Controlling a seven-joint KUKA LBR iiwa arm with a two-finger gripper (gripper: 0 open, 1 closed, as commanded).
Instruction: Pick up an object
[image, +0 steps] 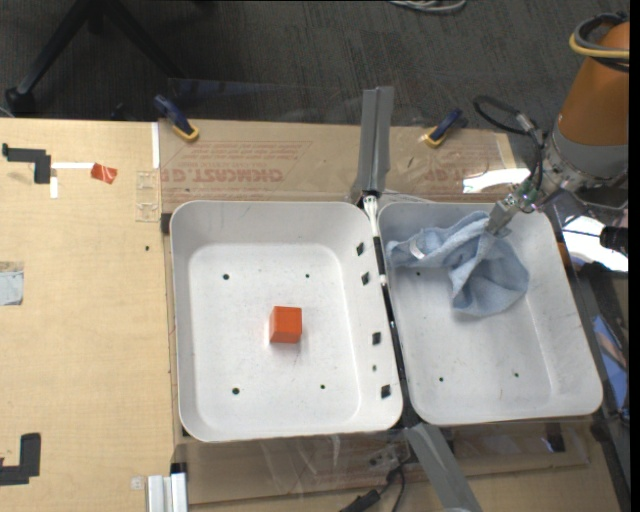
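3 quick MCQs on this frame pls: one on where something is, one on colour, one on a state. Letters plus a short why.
1. Where is the block?
A. left bin
B. right bin
C. on the cardboard

2. What colour is the block?
A. blue
B. orange-red
C. green

3. How does the cloth lie?
A. folded flat
B. hanging over the bin wall
C. crumpled, one corner pulled up toward the claw

Answers:
1 A: the block sits near the middle of the left bin.
2 B: its faces are orange-red against the white floor.
3 C: the light blue cloth is bunched in the right bin, with a corner drawn up to the claw at the upper right.
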